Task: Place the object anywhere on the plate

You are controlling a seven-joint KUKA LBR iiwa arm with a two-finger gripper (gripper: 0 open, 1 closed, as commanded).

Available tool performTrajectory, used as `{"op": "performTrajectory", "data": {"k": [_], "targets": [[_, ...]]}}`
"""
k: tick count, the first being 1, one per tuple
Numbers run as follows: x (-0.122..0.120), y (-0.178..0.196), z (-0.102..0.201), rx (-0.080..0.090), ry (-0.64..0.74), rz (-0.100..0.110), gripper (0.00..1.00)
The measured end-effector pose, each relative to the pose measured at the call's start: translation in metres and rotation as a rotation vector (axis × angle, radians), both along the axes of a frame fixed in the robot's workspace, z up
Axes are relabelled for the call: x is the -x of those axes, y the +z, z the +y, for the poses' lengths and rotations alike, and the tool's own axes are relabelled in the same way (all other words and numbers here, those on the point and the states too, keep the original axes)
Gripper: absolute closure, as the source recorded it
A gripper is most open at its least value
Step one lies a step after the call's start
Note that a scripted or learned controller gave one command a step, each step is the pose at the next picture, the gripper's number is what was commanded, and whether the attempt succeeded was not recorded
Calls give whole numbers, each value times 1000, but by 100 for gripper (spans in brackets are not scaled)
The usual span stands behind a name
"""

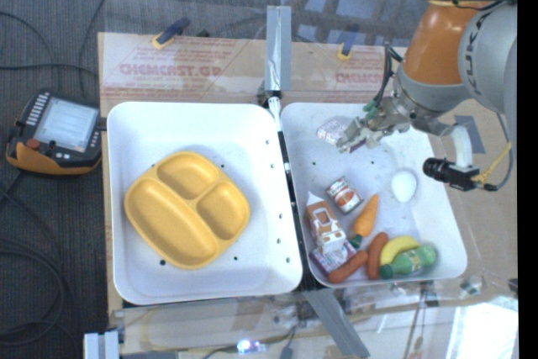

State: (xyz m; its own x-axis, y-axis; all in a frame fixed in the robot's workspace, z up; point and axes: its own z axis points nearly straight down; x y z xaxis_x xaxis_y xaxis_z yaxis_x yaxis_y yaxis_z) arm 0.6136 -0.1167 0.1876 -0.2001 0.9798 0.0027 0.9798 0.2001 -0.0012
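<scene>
Plate: yellow three-compartment plastic plate (187,208), lower left, awaiting an object.
Gripper: two-finger gripper (357,134), upper right, over the clear crinkled packet (332,130); finger state indiscernible.

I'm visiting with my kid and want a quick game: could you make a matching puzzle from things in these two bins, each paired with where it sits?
Things:
1. yellow plate
2. white egg
3. small can
4. banana

Places:
A. right bin, near its right wall
B. left bin
C. right bin, front corner, among the toy foods
D. right bin, middle, just behind the carrot

Pairs: 1-B, 2-A, 3-D, 4-C
</scene>
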Motion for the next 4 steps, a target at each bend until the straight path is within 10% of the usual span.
{"op": "performTrajectory", "data": {"k": [1, 2, 3, 4], "targets": [[35, 3, 88, 2, 70, 1, 100], [15, -5, 34, 3, 288, -1, 100], [-36, 8, 74, 2, 633, -4, 100], [-38, 17, 111, 4, 729, -3, 100]]}}
